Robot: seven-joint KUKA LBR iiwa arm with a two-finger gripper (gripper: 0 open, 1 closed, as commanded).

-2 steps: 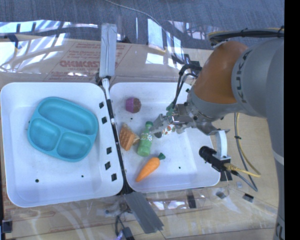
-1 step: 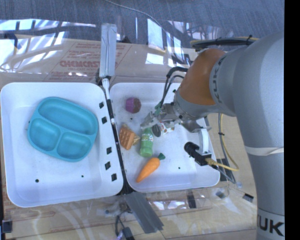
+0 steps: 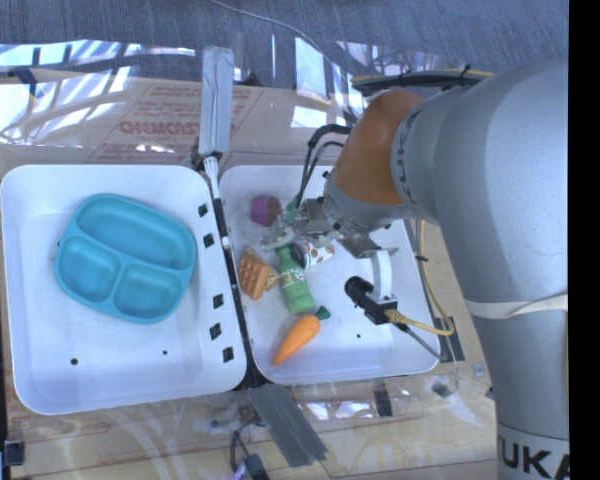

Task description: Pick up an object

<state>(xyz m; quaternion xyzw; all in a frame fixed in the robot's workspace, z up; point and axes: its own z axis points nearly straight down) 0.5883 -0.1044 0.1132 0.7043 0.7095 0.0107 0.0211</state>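
the gripper [image 3: 298, 230] hung low in the right bin [image 3: 405, 360] over the green bottle [image 3: 294, 281], carrot [image 3: 297, 338] nearby, jaw state impossible to tell.

We see the right bin [image 3: 412, 360] crowded along its left side: a purple ball [image 3: 265, 209] far, a bread piece [image 3: 254, 274], a green bottle [image 3: 294, 285], and a carrot [image 3: 296, 339] near. The left bin [image 3: 30, 368] has open floor around its blue plate [image 3: 126, 257].
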